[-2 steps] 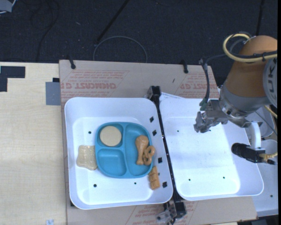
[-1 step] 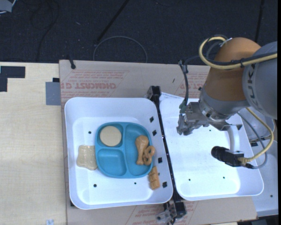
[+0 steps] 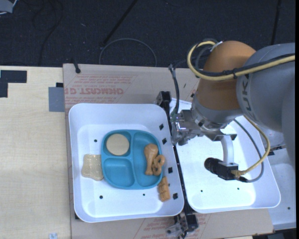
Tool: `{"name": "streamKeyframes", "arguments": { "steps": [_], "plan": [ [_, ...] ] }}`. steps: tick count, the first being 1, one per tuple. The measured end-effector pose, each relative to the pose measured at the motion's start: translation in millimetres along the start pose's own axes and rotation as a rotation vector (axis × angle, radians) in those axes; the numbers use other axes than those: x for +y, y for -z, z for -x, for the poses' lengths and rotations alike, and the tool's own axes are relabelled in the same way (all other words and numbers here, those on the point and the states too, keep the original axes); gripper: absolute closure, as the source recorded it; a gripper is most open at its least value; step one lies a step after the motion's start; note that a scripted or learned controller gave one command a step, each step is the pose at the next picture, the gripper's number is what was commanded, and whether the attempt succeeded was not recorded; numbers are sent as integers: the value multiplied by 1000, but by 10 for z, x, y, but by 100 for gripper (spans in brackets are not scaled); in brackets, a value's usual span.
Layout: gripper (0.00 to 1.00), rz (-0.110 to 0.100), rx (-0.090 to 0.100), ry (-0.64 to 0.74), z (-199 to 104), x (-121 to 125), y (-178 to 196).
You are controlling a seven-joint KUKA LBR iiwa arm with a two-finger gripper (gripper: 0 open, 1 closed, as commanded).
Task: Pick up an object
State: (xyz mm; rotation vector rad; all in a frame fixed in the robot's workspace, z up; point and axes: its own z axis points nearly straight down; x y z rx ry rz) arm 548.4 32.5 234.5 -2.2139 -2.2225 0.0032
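In the left bin (image 3: 85, 119), a blue tray (image 3: 122, 176) with food pieces (image 3: 153, 158) is seen; gripper (image 3: 181, 131) is positioned by the bins' shared edge, grip state cannot be told.

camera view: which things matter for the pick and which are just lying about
For the job: round biscuit, brown twisted piece, pale bread piece, small brown lump, blue tray.
Lying about: cardboard sheet, grey patch, black patch.

Red print on the cardboard sheet (image 3: 97, 90) is upside down and too blurry to read reliably - partial dark letters, roughly "UK", on the grey arm (image 3: 259, 83).
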Motion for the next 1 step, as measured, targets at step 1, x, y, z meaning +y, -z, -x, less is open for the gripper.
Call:
{"name": "streamKeyframes", "arguments": {
  "steps": [1],
  "plan": [
    [100, 1, -1, 0, -498, 19, 21]
  ]
}}
